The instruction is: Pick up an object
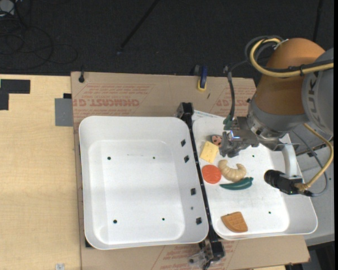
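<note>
Gripper (232,146) hangs low near right bin (281,221) far-left corner, just beside croissant (232,170) & cheese (209,151), prob. lining up a pick; grip state unclear.

Left bin (96,151) open; right bin (281,221) crowded upper left, open lower right.

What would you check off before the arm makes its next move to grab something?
1. Things to pick lie in the right bin: ok.
2. Gripper is over that bin, near the yellow block: ok.
3. Something already held: cannot tell.
4. Targets well spaced: not ok; the orange disc, tan curved piece and green pepper crowd together.
5. An easy lone target: ok; the brown wedge lies apart.
</note>
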Robot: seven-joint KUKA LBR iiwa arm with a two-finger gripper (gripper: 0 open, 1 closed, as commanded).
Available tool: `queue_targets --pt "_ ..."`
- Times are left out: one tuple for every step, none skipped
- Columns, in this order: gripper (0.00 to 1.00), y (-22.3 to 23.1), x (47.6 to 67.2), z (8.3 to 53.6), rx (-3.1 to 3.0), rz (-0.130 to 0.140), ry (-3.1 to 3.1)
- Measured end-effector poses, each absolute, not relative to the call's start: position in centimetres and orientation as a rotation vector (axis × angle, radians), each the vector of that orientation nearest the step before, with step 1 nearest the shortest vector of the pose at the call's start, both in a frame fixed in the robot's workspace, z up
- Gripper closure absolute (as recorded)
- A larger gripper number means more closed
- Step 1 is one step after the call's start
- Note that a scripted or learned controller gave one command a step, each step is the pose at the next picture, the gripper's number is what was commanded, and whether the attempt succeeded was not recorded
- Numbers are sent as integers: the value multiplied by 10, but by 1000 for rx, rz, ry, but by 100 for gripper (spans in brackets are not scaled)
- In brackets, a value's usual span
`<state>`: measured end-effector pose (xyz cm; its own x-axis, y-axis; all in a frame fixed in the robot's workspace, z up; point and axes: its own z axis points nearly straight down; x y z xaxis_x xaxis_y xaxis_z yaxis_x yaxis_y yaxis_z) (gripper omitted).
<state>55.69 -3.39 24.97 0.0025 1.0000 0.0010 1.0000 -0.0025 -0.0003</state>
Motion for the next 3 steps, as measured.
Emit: queue_targets --pt "100 26 549 362 -2216 -14 -2233" --pt "100 -36 521 341 -2226 8 -2213" --pt "100 20 514 393 -2215 -4 -2229"
